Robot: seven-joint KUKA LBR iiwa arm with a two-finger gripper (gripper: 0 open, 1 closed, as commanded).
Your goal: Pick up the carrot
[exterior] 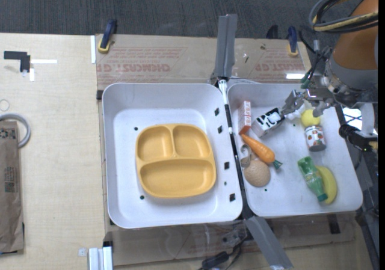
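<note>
Nearest, at 6 o'clock in the right white bin (352, 193): round tan ball (257, 173), green plastic bottle (311, 175) touching curved yellow banana (327, 184) at 5 o'clock. Just beyond the ball, touching it: tapered orange carrot (259, 147), lying slantwise by the bin's left wall. In the left white bin (114, 154), at centre: three-compartment yellow plastic plate (175, 160). Farther, at 2 o'clock: small labelled can (314, 138), yellow lemon (310, 118). Above these, two-finger gripper (312, 101), grasping nothing visible; finger spread cannot be told.
</note>
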